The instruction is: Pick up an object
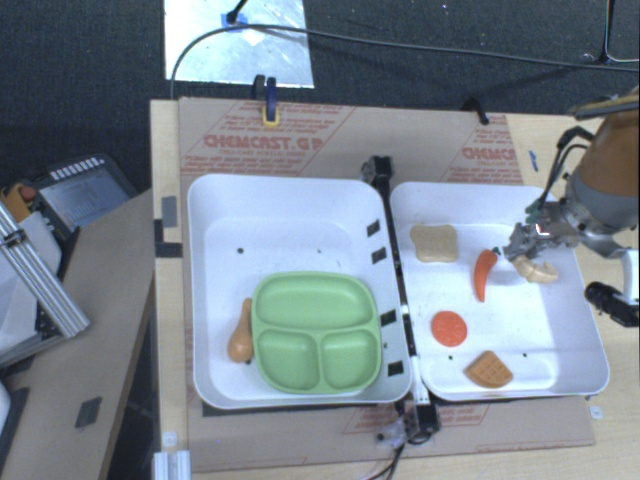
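- Camera view. Brown cardboard sheet (330, 128) printed with red lettering covers the bench top; dark floor lies beyond the far edge, with a shiny square plate (240, 28) on it and thin cables running across.
- Left of the bench: a lower tan table (90, 298) with a grey device (80, 193) and a metal rail (40, 278) on it.
- Two white bins sit side by side on the cardboard, joined by a black divider strip (392, 268) with clips.
- Left bin (220, 228): a green three-compartment tray (317, 330) lies toward the near side. A tan drumstick-shaped piece (242, 334) lies just beside the tray's left edge, upright in the picture.
- Right bin (570, 358): a pale bread-slice shape (434, 243) at the far left; an orange carrot-like piece (483, 273) near the middle, running near to far; a red round disc (449, 328) nearer; a brown waffle-like wedge (489, 370) near the front wall; a cream curved piece (540, 271) toward the right.
- Arm (612, 178) enters from the right, orange band visible above the grey wrist.
- Gripper (522, 248) hangs low over the right bin, between the carrot's far tip and the cream piece, very near both. Contact cannot be judged.
- Whether the gripper is spread or pressed together: cannot tell; the tips are too small and blurred.
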